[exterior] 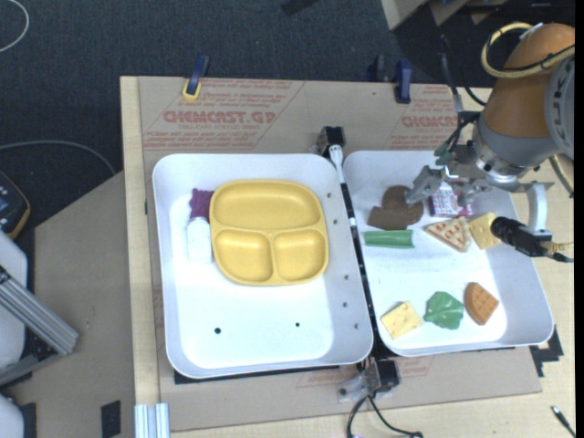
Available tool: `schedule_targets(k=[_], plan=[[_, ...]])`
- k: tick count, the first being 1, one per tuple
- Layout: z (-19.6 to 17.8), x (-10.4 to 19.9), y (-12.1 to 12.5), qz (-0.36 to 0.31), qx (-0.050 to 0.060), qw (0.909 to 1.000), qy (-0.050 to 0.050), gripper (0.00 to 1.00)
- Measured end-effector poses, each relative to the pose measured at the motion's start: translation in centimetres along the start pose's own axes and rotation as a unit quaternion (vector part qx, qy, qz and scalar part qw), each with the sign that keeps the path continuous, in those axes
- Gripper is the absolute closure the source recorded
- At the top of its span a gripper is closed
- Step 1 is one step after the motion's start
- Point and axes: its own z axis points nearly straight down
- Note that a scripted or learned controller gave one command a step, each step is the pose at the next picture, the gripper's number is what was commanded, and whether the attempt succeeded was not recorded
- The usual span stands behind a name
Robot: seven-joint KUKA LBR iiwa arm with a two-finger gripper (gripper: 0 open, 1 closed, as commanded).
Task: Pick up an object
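At the bottom of the frame, in the right shallow white bin [538, 322], lay three small toy foods in a row: a yellow cheese-like wedge [401, 319], a green leafy plastic piece [444, 308] just beside it, and a brown bread-like oval [481, 302] to the right. All three looked like light, stiff plastic with smooth skin, so I judged they could slip from a hard pinch. The wedge had flat sides and seemed the easiest to take across its width.

Higher, near the middle of this bin, a green flat bar [389, 238] lay across, and to its right a triangular pizza-like slice [449, 234]. The bar was thin and low, and I think the fingers would need to close on its long edges.

Above them the two-finger gripper [444, 182] hung over a dark brown lump [394, 210] and a small pink packet [444, 203]. Whether its fingers were spread or closed I cannot tell, and nothing showed clearly between them.

In the left shallow white bin [173, 272] rested a yellow divided plastic tray [268, 230], with a purple object [200, 202] and a white bottle-like thing [198, 242] touching its left side. The tray was wide, and a grip only on its rim seemed possible.
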Motion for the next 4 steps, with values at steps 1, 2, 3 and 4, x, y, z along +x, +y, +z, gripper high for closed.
schedule_targets(k=[1,2,3,4], plan=[[6.4,0.3,-0.3,0.000,0.001,1.0000,0.000,0.00],[7.5,0.3,0.0,0.000,-0.005,1.0000,-0.002,0.00],[6.4,0.3,0.1,0.000,-0.007,1.0000,-0.002,1.00],[0.1,-0.1,-0.1,0.001,-0.006,1.0000,-0.002,1.00]])
